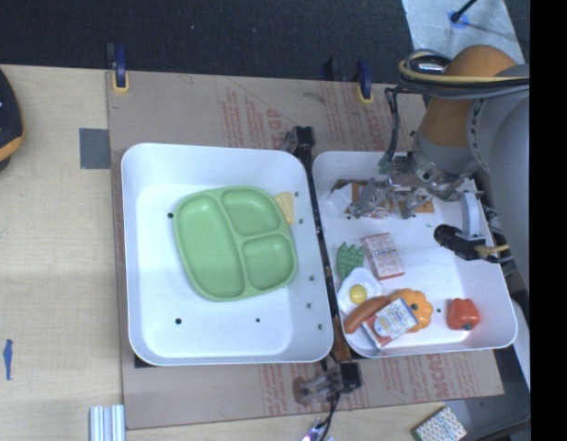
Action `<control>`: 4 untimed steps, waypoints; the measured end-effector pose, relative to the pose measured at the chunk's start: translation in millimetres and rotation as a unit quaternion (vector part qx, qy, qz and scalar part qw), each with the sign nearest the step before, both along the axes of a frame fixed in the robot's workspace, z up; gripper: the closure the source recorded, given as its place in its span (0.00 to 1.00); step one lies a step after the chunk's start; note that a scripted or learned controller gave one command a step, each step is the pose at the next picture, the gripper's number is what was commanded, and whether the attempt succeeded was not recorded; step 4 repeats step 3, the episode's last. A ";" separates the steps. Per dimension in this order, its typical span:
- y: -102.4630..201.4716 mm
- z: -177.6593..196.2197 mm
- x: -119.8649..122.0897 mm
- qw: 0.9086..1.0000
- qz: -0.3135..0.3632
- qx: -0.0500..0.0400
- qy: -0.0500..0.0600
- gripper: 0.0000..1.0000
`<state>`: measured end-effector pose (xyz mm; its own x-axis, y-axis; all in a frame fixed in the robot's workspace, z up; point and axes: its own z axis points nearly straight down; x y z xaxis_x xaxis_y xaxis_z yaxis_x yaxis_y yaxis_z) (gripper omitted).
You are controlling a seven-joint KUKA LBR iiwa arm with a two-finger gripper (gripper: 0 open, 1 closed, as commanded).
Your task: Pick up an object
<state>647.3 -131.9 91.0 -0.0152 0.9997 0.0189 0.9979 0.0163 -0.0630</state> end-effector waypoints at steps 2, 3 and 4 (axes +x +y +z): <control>28.1 11.4 -0.7 1.000 -0.003 -0.010 -0.005 1.00; 71.3 101.9 -59.5 1.000 -0.004 -0.009 -0.027 1.00; 71.3 101.9 -59.5 1.000 -0.004 -0.009 -0.027 1.00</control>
